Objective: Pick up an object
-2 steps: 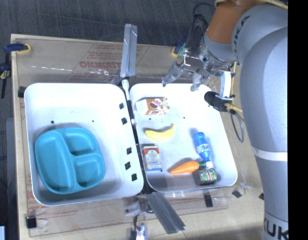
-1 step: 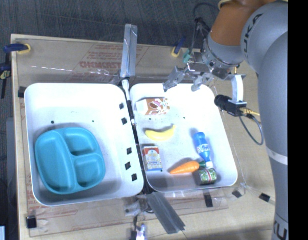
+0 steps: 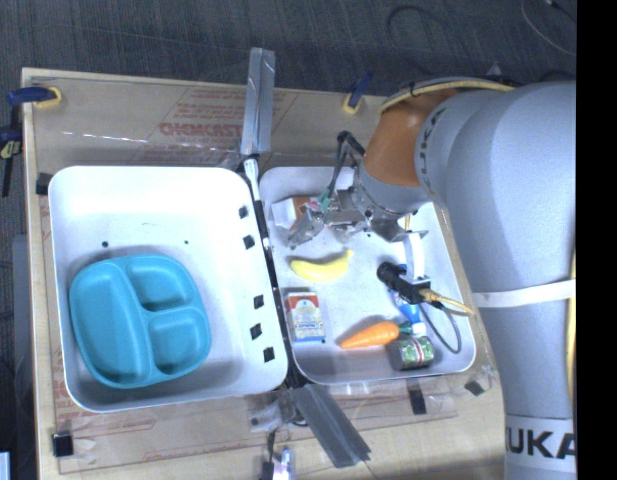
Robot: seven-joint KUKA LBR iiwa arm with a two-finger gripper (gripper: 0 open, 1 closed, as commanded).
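The fingers [image 3: 296, 234] of the two-finger gripper [image 3: 306, 226] are seen low over the far left part of the shallow white right-hand bin [image 3: 363, 293], but whether they are spread or closed cannot be told, and nothing can be made out between them. The gripper is carried on the grey arm with the orange band [image 3: 393, 153], which is reached in from the right.

A curved yellow banana [image 3: 320, 265] is found just beside the gripper, on its near side, lying flat on the bin floor. Nearer the front, a small red, white and blue carton [image 3: 305, 315] is placed against the bin's left wall. An orange carrot [image 3: 369, 336] is laid to the right of the carton, and a small green can with a label [image 3: 415, 351] is set touching the carrot's right end in the front right corner. Something small and reddish is partly hidden under the gripper and cannot be identified.

The shallow white left-hand bin [image 3: 148, 208] is occupied by a light blue plastic plate with three compartments [image 3: 138, 318], set towards its front left.
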